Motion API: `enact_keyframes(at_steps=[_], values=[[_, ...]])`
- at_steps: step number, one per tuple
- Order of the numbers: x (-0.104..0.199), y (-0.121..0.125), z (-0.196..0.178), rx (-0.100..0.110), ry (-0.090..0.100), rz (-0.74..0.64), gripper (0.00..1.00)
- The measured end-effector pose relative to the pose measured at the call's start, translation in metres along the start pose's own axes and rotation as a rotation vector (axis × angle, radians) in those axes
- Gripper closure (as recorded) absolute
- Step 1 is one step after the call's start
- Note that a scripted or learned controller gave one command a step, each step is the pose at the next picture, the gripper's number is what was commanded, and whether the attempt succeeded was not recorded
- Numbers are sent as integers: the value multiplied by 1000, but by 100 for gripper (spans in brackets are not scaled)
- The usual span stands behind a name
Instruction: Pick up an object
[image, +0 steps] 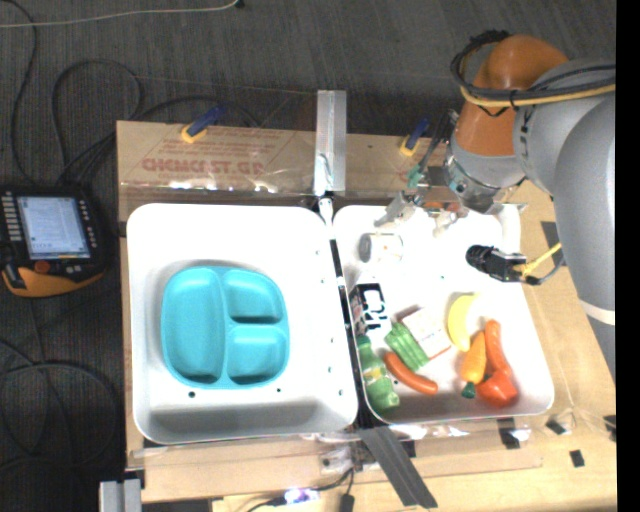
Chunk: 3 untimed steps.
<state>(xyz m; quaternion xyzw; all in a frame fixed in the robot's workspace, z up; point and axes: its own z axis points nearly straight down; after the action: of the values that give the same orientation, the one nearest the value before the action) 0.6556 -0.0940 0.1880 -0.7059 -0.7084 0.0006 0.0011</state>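
Note:
My gripper (415, 215) hangs over the far end of the right bin (530, 330), below the grey wrist with its orange band. Nothing is seen held in it. The objects lie in a cluster at the near end of this bin, well apart from the gripper. They are a black-and-white box (368, 305), a green pepper (405, 343), a red chili (411, 376), a pale block (428, 332), a yellow banana (458, 320), an orange carrot (473, 360) and a red pepper (497, 378).
The left bin (150, 250) holds a blue divided plate (225, 325). A green item (378, 388) lies against the right bin's near-left wall. A tablet (48, 228) sits on the floor to the left. The arm's bulk fills the upper right.

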Motion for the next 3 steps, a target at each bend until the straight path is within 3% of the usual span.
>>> enact_keyframes(at_steps=[1,2,3], values=[[-1,-1,94,-3,-1,-231,0],[-69,-76,66,-2,-2,-473,0],[-103,-91,91,-24,-3,-525,0]])
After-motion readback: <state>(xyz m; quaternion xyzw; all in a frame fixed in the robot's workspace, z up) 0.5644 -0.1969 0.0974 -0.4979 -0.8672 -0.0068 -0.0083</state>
